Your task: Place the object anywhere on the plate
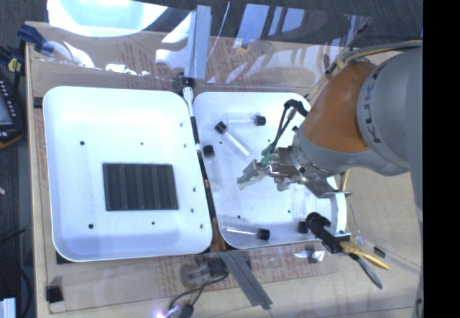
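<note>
We count two white bins side by side on the bench [43, 266]. The left bin [65, 129] carries one dark ribbed plate [140, 186], lying flat a little below its middle.

The right bin [215, 104] holds the loose things. We count three clear tubes with black caps: one [243, 121] near the top, lying level with its cap at the right end; one [231, 137] just below it, slanting down to the right with its cap at the upper left; and one [243, 232] along the bottom wall, its cap at the right end. There is also one small black piece [208, 150] close to the wall between the bins, apart from the tubes. Which of these is the task's object we cannot tell; all of them lie in the right bin, well apart from the plate.

The single arm [374, 122] reaches in from the right, its orange band [338, 115] above the wrist. Its pincer [248, 176] hangs over the middle of the right bin, pointing left. We cannot tell how far apart it stands, and we see nothing gripped in it.

Outside the bins, one pair of yellow-handled pliers [363, 255] lies at the lower right of the bench.
</note>
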`<state>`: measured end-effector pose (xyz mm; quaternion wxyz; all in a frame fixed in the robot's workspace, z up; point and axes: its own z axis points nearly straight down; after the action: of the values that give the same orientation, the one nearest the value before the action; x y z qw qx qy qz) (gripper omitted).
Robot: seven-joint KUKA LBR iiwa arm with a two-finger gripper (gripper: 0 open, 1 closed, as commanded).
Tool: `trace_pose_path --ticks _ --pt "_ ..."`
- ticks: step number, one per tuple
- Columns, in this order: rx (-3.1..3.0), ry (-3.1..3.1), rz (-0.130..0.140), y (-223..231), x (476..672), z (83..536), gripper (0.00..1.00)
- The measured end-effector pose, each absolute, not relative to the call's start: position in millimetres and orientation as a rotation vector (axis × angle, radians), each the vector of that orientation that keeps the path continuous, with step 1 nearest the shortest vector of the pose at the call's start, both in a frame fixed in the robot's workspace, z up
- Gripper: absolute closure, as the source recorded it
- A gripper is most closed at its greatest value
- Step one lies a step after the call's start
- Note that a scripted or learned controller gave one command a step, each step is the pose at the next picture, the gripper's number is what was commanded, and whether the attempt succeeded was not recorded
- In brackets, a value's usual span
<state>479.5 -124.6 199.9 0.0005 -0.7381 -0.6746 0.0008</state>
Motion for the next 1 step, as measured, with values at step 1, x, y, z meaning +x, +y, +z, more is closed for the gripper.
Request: trace_pose_path --ticks 1 --pt "-2.67 -1.648 0.005 -58.9 519.4 190.2 1.0"
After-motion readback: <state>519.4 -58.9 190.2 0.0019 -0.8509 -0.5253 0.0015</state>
